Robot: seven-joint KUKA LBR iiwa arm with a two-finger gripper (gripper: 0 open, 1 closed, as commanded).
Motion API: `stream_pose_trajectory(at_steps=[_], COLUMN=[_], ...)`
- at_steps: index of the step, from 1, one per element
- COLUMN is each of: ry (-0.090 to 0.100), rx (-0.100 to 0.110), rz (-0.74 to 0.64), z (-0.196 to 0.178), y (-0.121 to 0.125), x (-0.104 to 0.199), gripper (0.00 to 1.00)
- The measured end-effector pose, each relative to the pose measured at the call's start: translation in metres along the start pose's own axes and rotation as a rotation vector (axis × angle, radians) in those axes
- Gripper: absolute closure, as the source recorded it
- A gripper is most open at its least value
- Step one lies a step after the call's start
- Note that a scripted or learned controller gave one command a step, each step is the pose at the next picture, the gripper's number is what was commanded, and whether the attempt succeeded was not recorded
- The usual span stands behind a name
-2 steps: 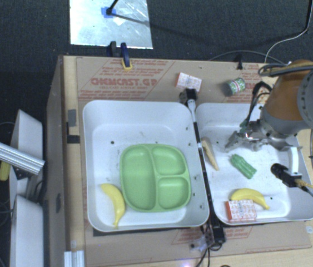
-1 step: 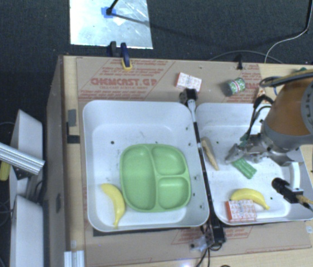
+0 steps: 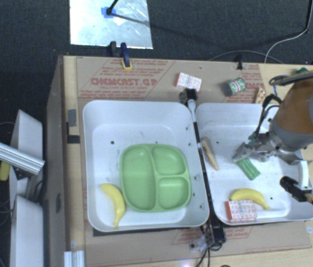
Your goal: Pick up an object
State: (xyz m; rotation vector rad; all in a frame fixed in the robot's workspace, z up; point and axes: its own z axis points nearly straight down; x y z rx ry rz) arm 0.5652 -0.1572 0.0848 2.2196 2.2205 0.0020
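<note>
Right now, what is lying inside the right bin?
The right bin holds a banana, a red-patterned box, a green block partly covered by the gripper, and a tan stick.

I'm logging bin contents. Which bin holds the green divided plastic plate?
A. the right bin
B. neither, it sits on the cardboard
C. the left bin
C: the green divided plastic plate lies in the left white bin, beside a yellow banana.
</note>
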Motion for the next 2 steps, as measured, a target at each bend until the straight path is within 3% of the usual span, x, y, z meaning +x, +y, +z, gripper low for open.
stream_pose_trajectory(at_steps=[1, 2], ry=[0.000, 0.000], rx=[-0.002, -0.003], rz=[-0.001, -0.004], z=[-0.011, -0.096], y=[0.001, 0.046], x=[0.000, 0.053], gripper=[1.00, 1.00])
